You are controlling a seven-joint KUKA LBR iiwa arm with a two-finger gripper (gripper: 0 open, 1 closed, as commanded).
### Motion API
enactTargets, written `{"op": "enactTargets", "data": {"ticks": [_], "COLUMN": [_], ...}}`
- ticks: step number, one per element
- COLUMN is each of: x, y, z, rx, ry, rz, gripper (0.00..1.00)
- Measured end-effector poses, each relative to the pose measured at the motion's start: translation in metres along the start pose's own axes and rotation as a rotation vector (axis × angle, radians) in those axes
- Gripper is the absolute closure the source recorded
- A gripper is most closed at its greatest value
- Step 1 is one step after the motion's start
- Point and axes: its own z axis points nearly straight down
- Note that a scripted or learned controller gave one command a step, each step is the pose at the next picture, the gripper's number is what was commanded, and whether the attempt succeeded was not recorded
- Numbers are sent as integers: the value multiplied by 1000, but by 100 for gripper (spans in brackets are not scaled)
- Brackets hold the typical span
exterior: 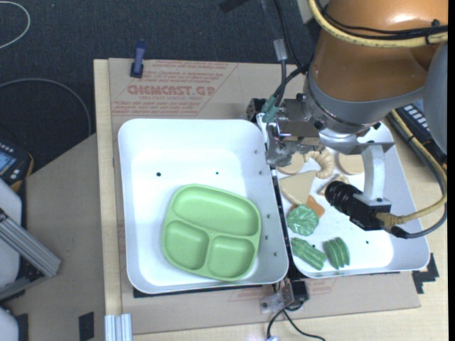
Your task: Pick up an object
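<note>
- We've got the arm (377, 55) hanging over the far end of the right bin (405, 254), wrist pointed down, so it hides a good chunk of that bin.
- The gripper (288, 144) sits right by the wall where the two bins meet, up at the back. Can't tell from here if it's clamped on anything or hanging loose, too much hardware in the way.
- Just beside and under the gripper we see a few pale tan pieces (323, 163), partly hidden by the wrist, so we can't really count them or say what they are.
- A bit nearer the camera from the gripper lies a round green leafy piece (302, 220) with a small orange bit (315, 206) touching its top edge.
- Further toward the front of that bin, two dark green ribbed pieces (321, 253) lie side by side.
- The left bin (142, 148) is off to the gripper's left. It holds one thing, a light green divided plate (212, 231), three compartments, lying flat toward the front of the bin.
- Both bins sit on a brown board (170, 84) with red lettering, and there's a small blue clip (138, 59) at its far left corner, well away from the gripper.
</note>
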Motion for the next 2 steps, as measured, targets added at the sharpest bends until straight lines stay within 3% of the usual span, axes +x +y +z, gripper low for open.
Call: {"op": "enactTargets", "data": {"ticks": [2], "x": [-1], "y": [1], "z": [-18], "rx": [-1], "ry": [-3], "rz": [1], "gripper": [100]}}
